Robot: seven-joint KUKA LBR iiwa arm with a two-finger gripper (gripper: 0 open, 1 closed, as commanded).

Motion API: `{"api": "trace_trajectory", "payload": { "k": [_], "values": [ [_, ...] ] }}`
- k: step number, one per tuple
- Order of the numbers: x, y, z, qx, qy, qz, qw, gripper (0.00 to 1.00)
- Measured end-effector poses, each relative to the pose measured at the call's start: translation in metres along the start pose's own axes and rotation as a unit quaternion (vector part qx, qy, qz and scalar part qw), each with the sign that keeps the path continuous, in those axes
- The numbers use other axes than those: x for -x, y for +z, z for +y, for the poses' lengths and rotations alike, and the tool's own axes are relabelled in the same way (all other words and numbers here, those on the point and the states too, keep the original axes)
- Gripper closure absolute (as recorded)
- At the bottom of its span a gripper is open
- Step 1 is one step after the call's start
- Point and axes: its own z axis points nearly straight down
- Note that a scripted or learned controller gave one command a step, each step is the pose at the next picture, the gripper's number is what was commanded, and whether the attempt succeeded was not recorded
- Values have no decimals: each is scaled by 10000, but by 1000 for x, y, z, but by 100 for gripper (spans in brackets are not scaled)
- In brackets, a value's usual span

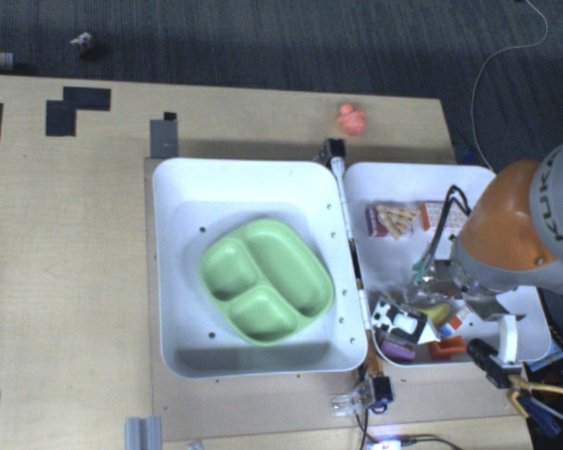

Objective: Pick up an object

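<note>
Far to the left of the end effector, the bench (66, 279) is bare tan board with a few dark squares near its upper edge. Closer in, still left of the end effector, sits the left bin (174, 251), a shallow white tray holding a green divided plate (266, 279) with three compartments, lying tilted across the bin's floor. Up and to the left of the end effector, on the bench beyond the bins, lies a small pink object (352, 119).

The right bin (361, 190) sits against the left one, edge to edge. In its upper part, above and slightly left of the end effector, lies a snack packet (399, 219) with red and white print. The end effector (430, 293) is low in this bin, below the arm's orange band (507, 223), directly over a heap of small objects (415, 331). Just below and left of it sits a black-and-white item (387, 316), with a purple piece (399, 350) lower still; just below and right are a yellow bit (441, 315) and a red-orange piece (448, 347). Whether the end effector is released or clenched cannot be told, as the wrist and clutter hide its tips.
</note>
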Motion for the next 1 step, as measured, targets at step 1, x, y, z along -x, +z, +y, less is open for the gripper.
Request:
{"api": "trace_trajectory", "payload": {
  "k": [1],
  "values": [
    [0,0,0,-1,1,0,10000,0]
  ]
}}
